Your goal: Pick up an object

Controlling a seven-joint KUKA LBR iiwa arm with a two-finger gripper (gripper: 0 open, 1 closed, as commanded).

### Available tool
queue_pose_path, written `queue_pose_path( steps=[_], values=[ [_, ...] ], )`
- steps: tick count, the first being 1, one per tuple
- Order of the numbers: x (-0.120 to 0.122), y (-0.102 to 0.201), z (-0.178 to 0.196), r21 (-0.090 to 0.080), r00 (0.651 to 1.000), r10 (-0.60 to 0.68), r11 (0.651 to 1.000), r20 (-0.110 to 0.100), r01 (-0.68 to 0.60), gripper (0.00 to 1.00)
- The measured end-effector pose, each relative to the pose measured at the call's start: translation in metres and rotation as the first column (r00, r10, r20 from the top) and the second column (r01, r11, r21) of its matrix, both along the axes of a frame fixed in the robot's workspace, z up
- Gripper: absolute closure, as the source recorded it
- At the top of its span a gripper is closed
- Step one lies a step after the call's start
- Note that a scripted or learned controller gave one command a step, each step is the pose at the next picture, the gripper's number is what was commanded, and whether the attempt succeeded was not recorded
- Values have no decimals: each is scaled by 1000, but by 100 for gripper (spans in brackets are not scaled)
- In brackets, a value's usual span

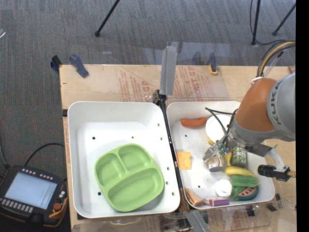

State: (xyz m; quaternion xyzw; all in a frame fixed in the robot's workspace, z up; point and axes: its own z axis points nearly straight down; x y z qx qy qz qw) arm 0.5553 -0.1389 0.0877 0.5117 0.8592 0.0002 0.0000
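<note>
The big grey arm (270, 112) covers part of the white plate (216, 127) and runs off the right edge, and the pincer (218, 151) is too small to tell if it holds anything.

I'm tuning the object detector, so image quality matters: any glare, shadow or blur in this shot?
Camera view: even, soft lighting; the left bin and right bin read bright white with mild washout; the arm shades the cluttered items beneath it; the green tray is sharp; small toys look slightly soft.
</note>
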Motion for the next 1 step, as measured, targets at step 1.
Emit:
queue_pose_path(
  steps=[1],
  values=[
    [-36, 63, 167, 0, 1000, 1, 1000, 10, -1, 100]
  ],
)
